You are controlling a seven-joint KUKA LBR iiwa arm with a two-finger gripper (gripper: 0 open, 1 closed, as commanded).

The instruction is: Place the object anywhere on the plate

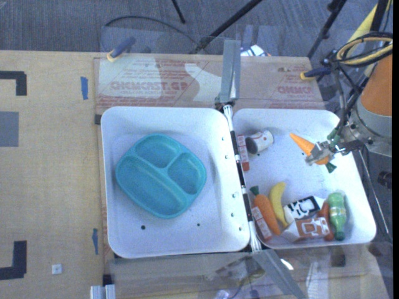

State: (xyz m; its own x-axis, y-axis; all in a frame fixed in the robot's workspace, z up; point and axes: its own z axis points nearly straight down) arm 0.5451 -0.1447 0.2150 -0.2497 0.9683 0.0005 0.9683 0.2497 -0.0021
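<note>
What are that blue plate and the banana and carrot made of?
The blue plate looks like moulded plastic, matte with a soft sheen, three compartments. The banana and carrot seem toy plastic: flat, even colours. Rubber or foam can't be ruled out.

From my feed I see two white bins on the tabletop (50, 167). The left bin (118, 229) carries a blue divided plate (161, 175). In the right bin (358, 185), the gripper (321, 155) hovers at an orange carrot-shaped toy (304, 144) near the far side. A small can (259, 141) lies beside the divider, and a banana (277, 201), a carrot (264, 212) and a green bottle (337, 213) cluster at the near edge.
</note>
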